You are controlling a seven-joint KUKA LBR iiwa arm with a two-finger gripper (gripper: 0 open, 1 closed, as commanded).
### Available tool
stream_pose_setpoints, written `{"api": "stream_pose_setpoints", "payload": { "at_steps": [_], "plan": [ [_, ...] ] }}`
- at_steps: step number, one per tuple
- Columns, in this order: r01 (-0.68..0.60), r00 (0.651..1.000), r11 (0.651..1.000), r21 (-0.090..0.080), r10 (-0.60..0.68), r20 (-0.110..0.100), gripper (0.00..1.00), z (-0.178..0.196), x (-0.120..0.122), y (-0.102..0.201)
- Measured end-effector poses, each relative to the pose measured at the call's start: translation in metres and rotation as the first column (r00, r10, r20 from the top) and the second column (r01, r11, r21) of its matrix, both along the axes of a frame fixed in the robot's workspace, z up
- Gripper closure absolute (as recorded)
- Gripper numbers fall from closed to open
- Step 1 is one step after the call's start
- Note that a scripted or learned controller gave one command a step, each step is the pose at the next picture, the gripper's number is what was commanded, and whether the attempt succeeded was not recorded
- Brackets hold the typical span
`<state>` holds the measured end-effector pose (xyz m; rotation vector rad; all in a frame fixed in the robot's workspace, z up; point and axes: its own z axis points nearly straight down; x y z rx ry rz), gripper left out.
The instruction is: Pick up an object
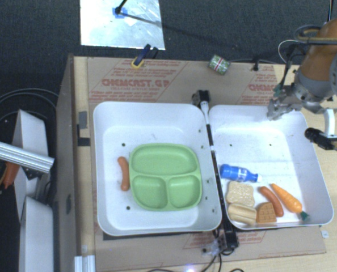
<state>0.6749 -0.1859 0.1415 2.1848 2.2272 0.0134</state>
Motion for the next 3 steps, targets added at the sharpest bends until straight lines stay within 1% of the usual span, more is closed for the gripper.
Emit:
{"api": "stream_pose_setpoints", "payload": {
  "at_steps": [3],
  "plan": [
    [-0.006,1.000,1.000,-0.004,0.006,0.011,1.00,0.034,0.003,-0.001]
  ]
}}
